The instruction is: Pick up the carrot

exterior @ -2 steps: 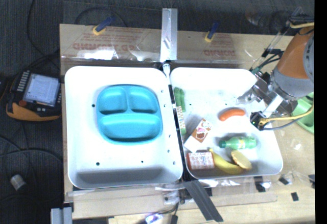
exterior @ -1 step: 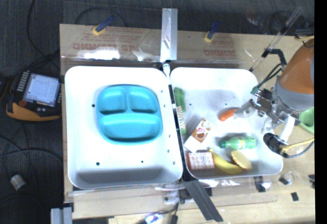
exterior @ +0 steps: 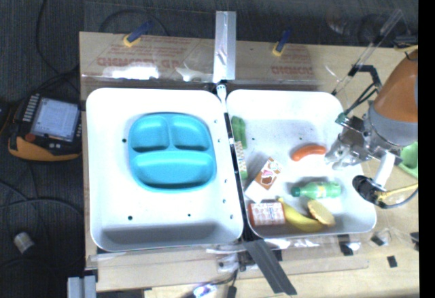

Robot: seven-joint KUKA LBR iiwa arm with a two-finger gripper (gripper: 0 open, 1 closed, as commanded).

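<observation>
End effector point(exterior: 342, 152) low, arm angled leftward.

a pale wooden bench point(exterior: 319, 58) carries two shallow white bins side by side: the left bin point(exterior: 102, 174) at nine o'clock, the right bin point(exterior: 285, 103) at three o'clock. clear plastic sheet point(exterior: 156, 62) lies at twelve o'clock.

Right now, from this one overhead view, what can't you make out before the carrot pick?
- Gripper: too small and blurred in the camera view to tell its finger state.
- Carrot: visible in the right bin, but contact with the gripper's tip can't be judged.
- Small carton: print too small to read.
- Banana: one end hidden under the bread-like piece.
</observation>
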